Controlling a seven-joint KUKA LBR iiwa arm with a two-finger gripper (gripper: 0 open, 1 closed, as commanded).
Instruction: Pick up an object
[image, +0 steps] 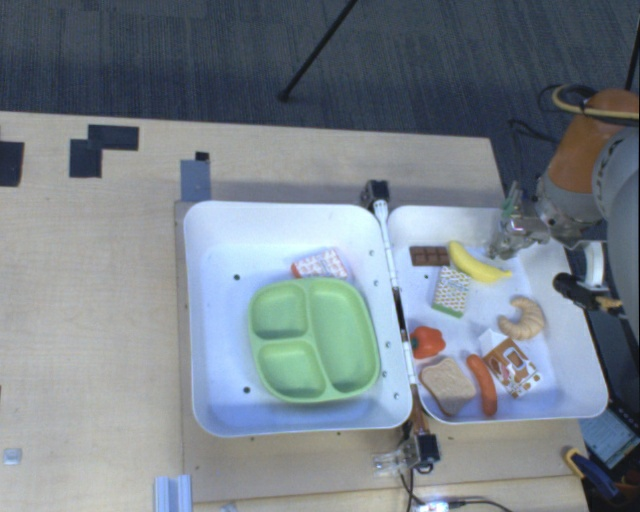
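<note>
My gripper (506, 242) hangs low over the back right part of the right bin (575, 345), just beyond the right end of a yellow banana (474, 263). Nothing is visibly held. Around the banana lie a brown chocolate bar (428, 256) and a green-patterned packet (452, 291). Further forward are a croissant (524, 318), a red pepper (427, 341), a bread slice (447, 385), a red sausage (483, 384) and a brown-and-white packet (512, 366).
The left bin (215, 300) holds a green divided plate (313, 338) and a red-and-white packet (320, 265) behind it. A ridge (392, 290) separates the two bins. The arm's grey body with its orange band (585, 150) stands at the right edge.
</note>
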